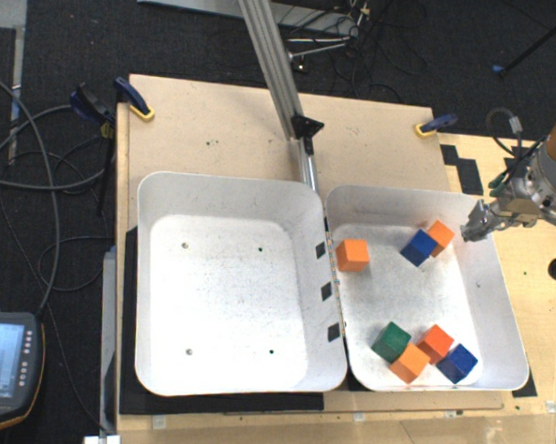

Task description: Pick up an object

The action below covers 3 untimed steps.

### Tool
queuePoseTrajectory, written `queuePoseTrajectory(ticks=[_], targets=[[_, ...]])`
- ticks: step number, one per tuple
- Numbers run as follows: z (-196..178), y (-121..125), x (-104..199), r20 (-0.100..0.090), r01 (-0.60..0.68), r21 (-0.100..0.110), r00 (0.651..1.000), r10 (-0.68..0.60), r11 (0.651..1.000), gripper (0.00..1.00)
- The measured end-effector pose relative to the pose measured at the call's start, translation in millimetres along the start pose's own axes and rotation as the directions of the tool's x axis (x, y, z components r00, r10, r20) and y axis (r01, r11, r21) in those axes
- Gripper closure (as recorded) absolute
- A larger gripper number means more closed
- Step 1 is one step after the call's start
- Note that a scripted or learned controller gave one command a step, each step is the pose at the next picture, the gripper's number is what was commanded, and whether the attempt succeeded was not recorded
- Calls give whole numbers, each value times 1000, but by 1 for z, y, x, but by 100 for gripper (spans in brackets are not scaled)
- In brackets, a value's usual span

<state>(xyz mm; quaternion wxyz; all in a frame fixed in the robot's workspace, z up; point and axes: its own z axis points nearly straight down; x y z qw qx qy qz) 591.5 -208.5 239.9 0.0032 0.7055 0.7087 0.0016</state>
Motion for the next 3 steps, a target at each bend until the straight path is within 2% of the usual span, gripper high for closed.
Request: queuePoseTrajectory(ticks=[1, 2, 3], targets=[[-11, 1, 0, -1, -1, 4, 1000, 1, 1000, 100], [-11, -4, 49, -4, 3, 7, 1000, -3, 1000, 100], [-19, -19, 97, -4, 4, 6, 1000, -4, 1000, 100]])
